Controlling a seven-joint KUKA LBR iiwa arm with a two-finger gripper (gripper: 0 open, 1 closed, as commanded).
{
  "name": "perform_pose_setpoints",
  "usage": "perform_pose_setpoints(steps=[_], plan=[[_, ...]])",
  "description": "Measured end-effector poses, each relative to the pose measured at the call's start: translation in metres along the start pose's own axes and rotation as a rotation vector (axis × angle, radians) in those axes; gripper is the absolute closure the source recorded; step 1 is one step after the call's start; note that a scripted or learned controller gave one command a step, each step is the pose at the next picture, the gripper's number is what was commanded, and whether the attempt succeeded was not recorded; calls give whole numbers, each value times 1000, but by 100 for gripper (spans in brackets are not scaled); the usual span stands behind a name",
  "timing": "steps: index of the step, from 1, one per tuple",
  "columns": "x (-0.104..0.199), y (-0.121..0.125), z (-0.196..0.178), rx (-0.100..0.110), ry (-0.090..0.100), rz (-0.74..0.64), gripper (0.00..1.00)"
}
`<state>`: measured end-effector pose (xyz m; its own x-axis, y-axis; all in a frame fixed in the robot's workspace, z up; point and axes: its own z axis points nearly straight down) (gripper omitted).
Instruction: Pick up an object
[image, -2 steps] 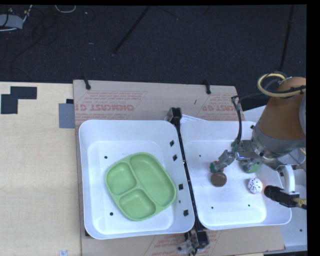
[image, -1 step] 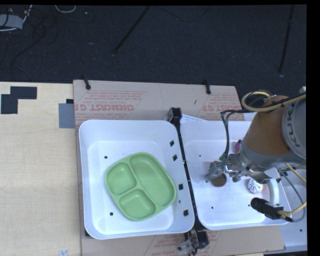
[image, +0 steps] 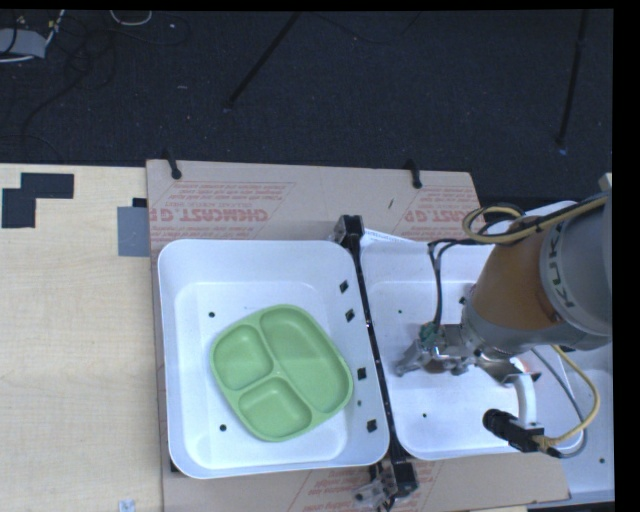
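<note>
Arm wrist (image: 530, 285), grey with an orange band, rises closest to the lens at the right of the frame, entering from the right edge, where its upper segment is cut off. Yellow and black cables (image: 560, 415) loop beneath it toward the lower right. Pincer (image: 412, 358) reaches leftward from the wrist, low over the floor of the right bin (image: 440, 440), near the divider between the bins; whether its fingers are spread or pressed together cannot be told, as they blur into the grey metal, and nothing can be made out between them. The wrist covers much of the right bin's upper and right portion; bare white floor shows along its lower left. Left bin (image: 190, 270), centre of the frame, holds a green divided plate (image: 281, 372), three compartments, lying flat in the lower middle; bare floor rings it on all sides, widest toward the upper left, narrowest at the lower right rim. Both bins rest on a cardboard sheet (image: 230, 205) on the pale worktop (image: 70, 340), which extends to the left edge.
</note>
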<state>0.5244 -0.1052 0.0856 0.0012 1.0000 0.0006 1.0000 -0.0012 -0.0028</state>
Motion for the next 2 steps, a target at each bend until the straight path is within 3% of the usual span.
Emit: perform_pose_setpoints(steps=[1,2], plan=[[-2,1,-13,-1,0,6,100],[4,5,-58,-4,0,-2,100]])
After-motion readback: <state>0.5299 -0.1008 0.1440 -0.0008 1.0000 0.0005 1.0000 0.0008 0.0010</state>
